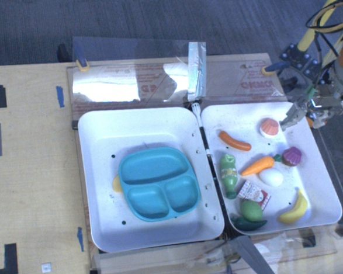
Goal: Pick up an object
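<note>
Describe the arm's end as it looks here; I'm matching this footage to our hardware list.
At the view's right edge, the gripper is a slim grey metallic piece below a dark wrist block. Yellow cable and black cables loop above it, with small orange and blue details nearby.

Grey arm (339,63) cut off by the frame's right edge at 3 o'clock; only wrist hardware and yellow cabling show. Two-finger gripper (293,116) blurred, can't resolve it. Small yellow object (115,183) mostly hidden under the blue three-compartment plastic tray (158,183), poking out at the tray's 9 o'clock; identity unclear. Dark green item (243,223) partly covered by the round green toy fruit (252,210). Print on the small white-and-red packet (254,192) too small to read.
</note>
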